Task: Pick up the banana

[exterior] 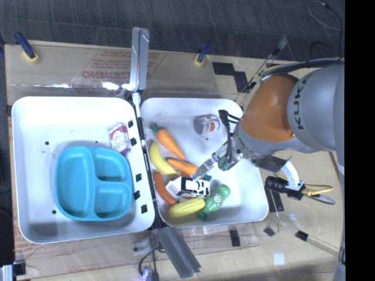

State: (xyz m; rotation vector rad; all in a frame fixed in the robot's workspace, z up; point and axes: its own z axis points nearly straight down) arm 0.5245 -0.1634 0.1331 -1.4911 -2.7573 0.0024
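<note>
The banana (156, 158) is yellow and lies along the left side of the right bin (252, 206), near the divider. An orange carrot (169, 143) lies just above it and a second carrot (183, 167) crosses its lower right end. My gripper (207, 167) hangs low over the middle of the right bin, to the right of the banana, and its tip is close to the second carrot. I see nothing held in it. The grey arm with the orange band (270, 119) reaches in from the right.
The right bin also holds a can (206, 123), a corn cob (186, 207), a green bottle (214, 198), a black-and-white item (194, 186) and an orange piece (163, 188). In the left bin (29, 157) lie a blue divided plate (94, 183) and a small packet (119, 138).
</note>
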